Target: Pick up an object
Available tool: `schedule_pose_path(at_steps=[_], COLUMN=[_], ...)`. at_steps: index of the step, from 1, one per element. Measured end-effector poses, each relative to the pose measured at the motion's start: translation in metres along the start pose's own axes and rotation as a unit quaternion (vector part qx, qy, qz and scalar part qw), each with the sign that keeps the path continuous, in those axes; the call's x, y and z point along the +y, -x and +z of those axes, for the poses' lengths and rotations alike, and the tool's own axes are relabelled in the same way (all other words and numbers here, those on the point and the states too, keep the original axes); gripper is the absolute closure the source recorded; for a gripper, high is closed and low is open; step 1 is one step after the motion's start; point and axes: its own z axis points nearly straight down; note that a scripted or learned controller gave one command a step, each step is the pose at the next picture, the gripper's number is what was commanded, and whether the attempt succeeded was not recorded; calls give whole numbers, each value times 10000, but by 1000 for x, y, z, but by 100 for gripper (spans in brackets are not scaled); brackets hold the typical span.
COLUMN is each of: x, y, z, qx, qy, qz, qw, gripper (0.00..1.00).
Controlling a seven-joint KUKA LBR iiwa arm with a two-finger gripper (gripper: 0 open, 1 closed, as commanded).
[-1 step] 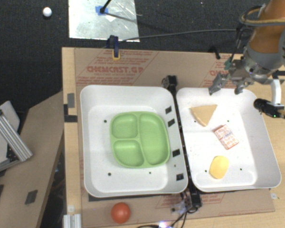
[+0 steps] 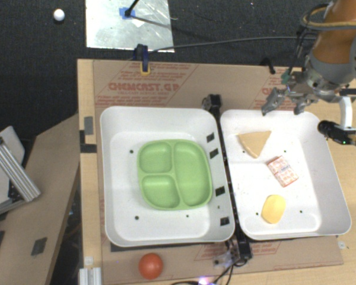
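Fingers [image 2: 274,103] spread open above right bin's [image 2: 335,177] far edge, holding nothing.

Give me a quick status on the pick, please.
Gripper open, above right bin's far edge. Tan wedge, pink packet, yellow piece untouched. Nothing in the way.

Tan wedge [image 2: 254,142], pink packet [image 2: 283,171], yellow lump [image 2: 273,208] flat in right bin [image 2: 332,177]

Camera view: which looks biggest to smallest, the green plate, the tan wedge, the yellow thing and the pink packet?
1. Green plate, by far.
2. Tan wedge.
3. Yellow thing and pink packet look about alike, so no ranking between them.
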Motion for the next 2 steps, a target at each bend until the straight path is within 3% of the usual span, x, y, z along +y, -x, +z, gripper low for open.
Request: schedule_pose_path(at_steps=[2], x=[-9], y=[-2], z=[117], qx=[3], qy=[-20], qz=[9], qw=[10000], gripper=[0])
